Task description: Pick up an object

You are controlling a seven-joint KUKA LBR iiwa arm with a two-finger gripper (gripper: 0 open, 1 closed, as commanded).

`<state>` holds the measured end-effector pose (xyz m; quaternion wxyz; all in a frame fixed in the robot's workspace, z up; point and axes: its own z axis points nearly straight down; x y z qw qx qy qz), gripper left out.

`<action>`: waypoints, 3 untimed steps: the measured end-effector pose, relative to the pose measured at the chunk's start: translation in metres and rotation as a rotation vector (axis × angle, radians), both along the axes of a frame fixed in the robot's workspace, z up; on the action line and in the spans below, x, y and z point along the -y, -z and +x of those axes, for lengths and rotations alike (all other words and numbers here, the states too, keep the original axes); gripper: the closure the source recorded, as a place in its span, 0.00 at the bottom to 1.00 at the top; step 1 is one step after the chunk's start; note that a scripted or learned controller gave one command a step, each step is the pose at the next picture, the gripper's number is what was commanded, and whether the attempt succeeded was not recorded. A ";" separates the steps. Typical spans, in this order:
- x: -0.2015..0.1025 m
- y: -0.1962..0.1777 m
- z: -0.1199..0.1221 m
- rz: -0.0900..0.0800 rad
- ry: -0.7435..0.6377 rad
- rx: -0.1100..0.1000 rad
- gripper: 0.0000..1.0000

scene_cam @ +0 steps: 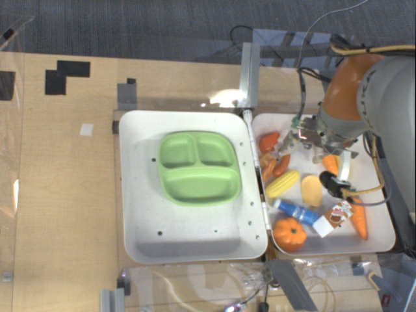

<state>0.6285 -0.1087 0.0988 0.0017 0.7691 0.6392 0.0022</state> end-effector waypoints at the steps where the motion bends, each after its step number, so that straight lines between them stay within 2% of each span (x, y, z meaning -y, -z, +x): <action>1: -0.022 0.009 0.004 -0.003 -0.047 0.006 0.00; 2: -0.024 -0.003 0.007 0.000 -0.048 0.013 1.00; 3: -0.076 -0.087 0.008 0.000 -0.160 0.000 1.00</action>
